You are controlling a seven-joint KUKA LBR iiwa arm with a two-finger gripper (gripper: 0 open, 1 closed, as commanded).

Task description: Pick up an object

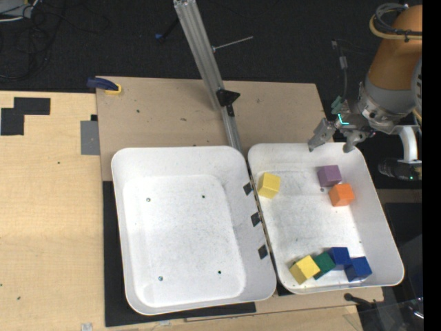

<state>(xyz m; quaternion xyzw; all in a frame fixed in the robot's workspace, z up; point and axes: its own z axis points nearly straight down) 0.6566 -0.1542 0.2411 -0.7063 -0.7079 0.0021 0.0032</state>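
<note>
Light wooden boards make up the bench [41, 185], on which two shallow white plastic bins are set side by side, their inner rims touching and joined by small black clips; a dark floor with loose cables is seen beyond the bench's far edge; a slanted grey aluminium rail [207, 61] is seen rising from between the bins toward the far edge; a small blue and yellow clamp [105, 85] is seen at the far left corner of the brown board. Small dark specks are seen on the bare floor of the left bin [179, 226]. Inside the right bin [386, 240], a yellow cube [269, 185] is found close to the bin's left rim; a purple cube [329, 175] and an orange cube [342, 194] are placed just beside each other toward the far right corner; a second yellow block [304, 268], a green block [324, 262] and two blue blocks [349, 262] are clustered along the near edge, touching one another. The grey arm with its orange band [396, 54] is seen reaching in from the right; the two-finger gripper [337, 138] is poised over the far rim of the right bin, its fingers spread apart with nothing between them, the purple cube lying near and just below it.
</note>
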